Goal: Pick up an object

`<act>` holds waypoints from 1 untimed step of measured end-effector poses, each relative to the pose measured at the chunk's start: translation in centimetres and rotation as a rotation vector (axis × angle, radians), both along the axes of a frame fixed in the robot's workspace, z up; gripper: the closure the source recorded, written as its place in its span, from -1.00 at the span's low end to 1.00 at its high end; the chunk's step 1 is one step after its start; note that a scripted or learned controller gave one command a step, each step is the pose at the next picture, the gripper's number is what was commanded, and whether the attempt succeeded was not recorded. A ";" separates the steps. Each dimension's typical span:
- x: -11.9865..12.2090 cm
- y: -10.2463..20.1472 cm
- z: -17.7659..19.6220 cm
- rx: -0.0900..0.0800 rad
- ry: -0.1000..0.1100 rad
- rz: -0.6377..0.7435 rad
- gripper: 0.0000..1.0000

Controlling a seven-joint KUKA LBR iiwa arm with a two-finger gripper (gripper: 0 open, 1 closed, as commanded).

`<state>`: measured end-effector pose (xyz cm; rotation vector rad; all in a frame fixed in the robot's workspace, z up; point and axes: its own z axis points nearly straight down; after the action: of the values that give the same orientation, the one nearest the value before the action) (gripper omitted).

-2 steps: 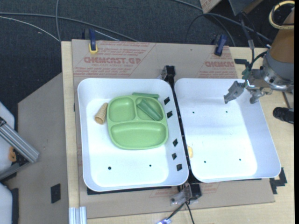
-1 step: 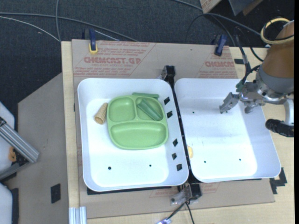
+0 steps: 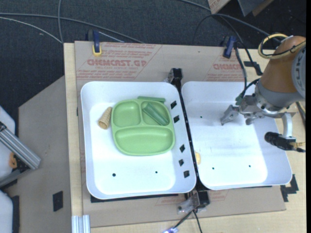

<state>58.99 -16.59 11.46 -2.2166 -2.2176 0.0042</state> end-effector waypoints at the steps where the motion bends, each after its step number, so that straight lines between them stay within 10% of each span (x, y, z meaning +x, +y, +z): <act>1: 0.2 0.0 1.5 -0.001 -0.007 -0.001 1.00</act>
<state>59.15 -16.64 12.98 -2.2216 -2.2211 -0.0022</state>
